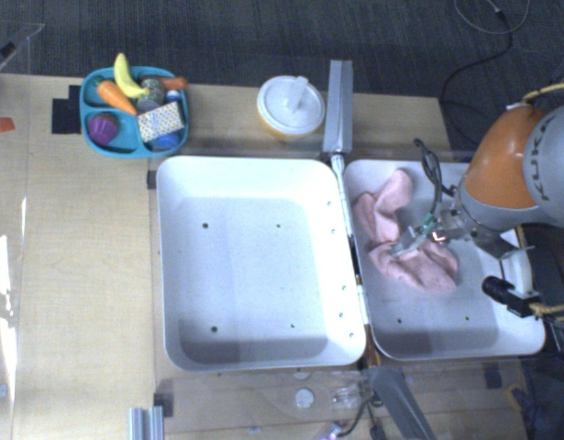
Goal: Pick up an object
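Observation:
A crumpled pink cloth (398,232) lies in the right white bin (447,328), spread from the bin's upper left toward its middle. My gripper (415,239) reaches in from the right and is down on the cloth's middle folds, its tips sunk among them. The grey arm with its orange band (502,168) hangs over the bin's right side.
The left white bin (254,264) sits beside the right one, parted by a metal rail (337,108). A blue tray of toy food (133,110) and a white lidded cup (291,105) stand on the bench behind the bins. Cables run at the right.

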Controlling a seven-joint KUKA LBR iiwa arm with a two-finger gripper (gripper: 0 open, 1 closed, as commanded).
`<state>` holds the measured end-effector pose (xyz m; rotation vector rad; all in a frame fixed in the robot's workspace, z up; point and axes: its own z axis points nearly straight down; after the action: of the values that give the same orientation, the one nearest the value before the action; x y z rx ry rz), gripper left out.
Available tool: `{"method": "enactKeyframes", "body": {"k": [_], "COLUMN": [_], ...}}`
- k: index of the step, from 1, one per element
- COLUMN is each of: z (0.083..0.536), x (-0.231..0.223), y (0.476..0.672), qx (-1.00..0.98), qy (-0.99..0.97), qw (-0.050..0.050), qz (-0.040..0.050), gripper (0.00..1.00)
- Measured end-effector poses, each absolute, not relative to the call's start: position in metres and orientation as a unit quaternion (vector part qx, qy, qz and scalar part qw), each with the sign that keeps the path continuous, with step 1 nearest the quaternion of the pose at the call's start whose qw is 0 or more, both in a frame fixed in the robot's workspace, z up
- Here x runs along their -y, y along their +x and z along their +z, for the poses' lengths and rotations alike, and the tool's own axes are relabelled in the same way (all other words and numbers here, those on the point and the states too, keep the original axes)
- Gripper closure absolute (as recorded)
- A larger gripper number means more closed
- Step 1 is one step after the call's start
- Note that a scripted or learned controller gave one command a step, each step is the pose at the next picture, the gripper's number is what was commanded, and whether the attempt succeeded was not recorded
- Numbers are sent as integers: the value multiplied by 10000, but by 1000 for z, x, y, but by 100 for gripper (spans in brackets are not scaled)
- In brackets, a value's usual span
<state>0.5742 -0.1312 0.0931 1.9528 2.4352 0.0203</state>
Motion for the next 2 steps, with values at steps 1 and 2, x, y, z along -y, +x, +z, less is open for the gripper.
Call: {"method": "enactKeyframes", "body": {"k": [1, 2], "z": [93, 98], "x": [91, 142], "y": [586, 579], "qx": [-7816, -7931], "qy": [6237, 6090], "qw": [101, 61], "qz": [60, 29], "gripper": [0, 0]}}
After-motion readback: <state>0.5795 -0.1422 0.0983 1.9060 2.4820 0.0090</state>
